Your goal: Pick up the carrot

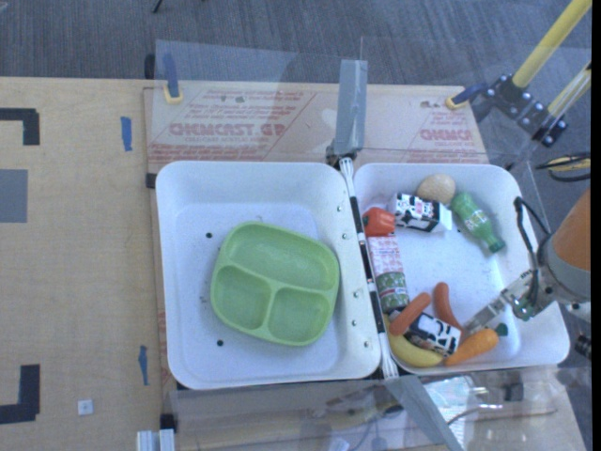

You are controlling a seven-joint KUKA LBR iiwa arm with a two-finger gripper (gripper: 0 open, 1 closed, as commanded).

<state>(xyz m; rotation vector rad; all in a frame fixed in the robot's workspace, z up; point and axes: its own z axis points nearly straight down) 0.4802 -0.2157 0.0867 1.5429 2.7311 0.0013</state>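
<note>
The bench [75,280] is pale wood with black and blue tape marks along its left side, and grey carpet floor [282,7] runs beyond its far edge, where a yellow pole [554,31] slants in at the far right corner. Printed cardboard [225,125] lies under the far ends of two white bins. The left bin [178,195] carries a green divided plate [274,283] near its middle. The right bin [554,341] holds a clutter: an orange-red piece [379,221] by its left wall, a black-and-white packet [417,211], a tan round item [436,188] and a green bottle [477,221] toward the far side, a long labelled tube [387,271] along the left wall, and near the front a sausage [409,312], a red pepper [442,303], a banana [413,350] and a second black-and-white packet [434,330]. The carrot [473,345] lies at the front of the right bin, near its front right corner, touching the banana's end. The arm [575,252] comes in over the bench's right edge, its orange band showing, reaching down and leftward. The pincer [488,316] hangs just above the carrot; I cannot tell whether it is open or closed.
</note>
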